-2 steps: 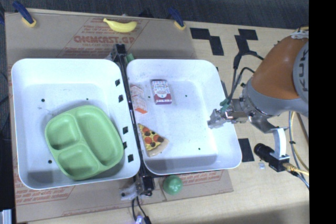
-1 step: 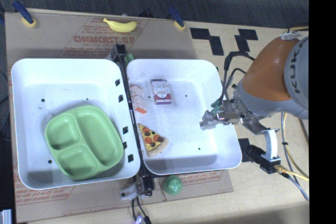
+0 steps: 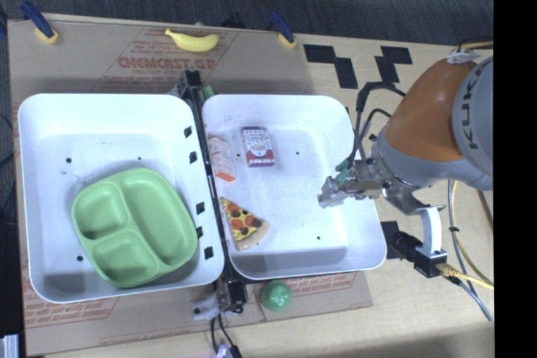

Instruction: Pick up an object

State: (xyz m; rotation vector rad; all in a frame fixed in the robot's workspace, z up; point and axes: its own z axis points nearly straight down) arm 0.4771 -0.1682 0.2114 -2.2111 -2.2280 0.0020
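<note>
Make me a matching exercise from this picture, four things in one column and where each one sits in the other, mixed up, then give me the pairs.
Things:
1. green divided plate
2. pizza slice
3. banana
4. green ball

Places:
A. on the cardboard beyond the bins
B. in the left bin
C. on the cardboard in front of the right bin
D. in the right bin, near its left wall

Pairs: 1-B, 2-D, 3-A, 4-C

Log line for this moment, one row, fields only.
arm: over right bin | gripper: near right wall, nothing seen held | right bin: red box, pizza slice | left bin: green tray
</note>
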